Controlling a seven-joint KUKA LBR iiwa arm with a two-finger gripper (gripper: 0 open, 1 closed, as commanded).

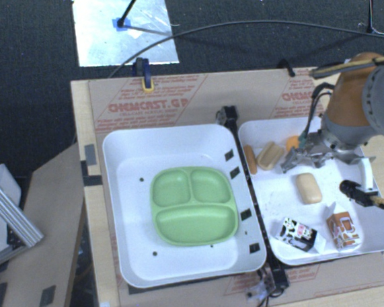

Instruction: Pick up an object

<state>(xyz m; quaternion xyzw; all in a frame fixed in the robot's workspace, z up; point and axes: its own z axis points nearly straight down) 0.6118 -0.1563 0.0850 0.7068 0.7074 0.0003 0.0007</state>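
Just below the pincer [299, 158], tan block [309, 188]

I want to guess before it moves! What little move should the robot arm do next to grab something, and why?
Probably lower straight down a little. The gripper hangs in the right bin, just above the tan soap-like block, with a tan piece and an orange piece beside it. Nothing shows between its fingers, so the block looks like the nearest thing to try for.
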